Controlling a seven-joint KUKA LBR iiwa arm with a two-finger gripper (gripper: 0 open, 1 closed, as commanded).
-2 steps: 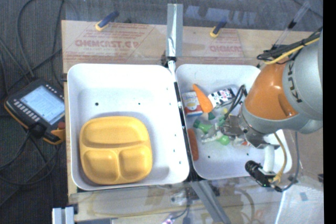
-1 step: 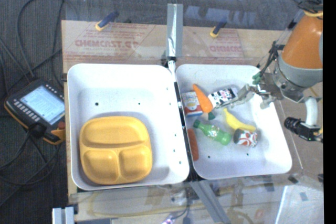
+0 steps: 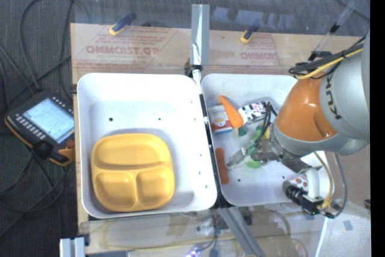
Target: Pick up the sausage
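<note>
**Gripper low in right bin, sausage unheld**

I see the sausage [image 3: 222, 165] lying along the right bin's [image 3: 252, 192] left wall. My gripper [image 3: 240, 157] hovers just beside it, fingers spread, pinching nothing. Left bin [image 3: 120, 93] holds a yellow tray [image 3: 132, 173].

Sausage [image 3: 222, 166] is lying along the right bin's [image 3: 252, 192] left wall, just below a small carton [image 3: 218, 118] and an orange carrot [image 3: 231, 111]. Gripper [image 3: 236, 159] hangs just right of the sausage. Yellow divided tray [image 3: 133, 172] sits in the left bin [image 3: 138, 90].
</note>
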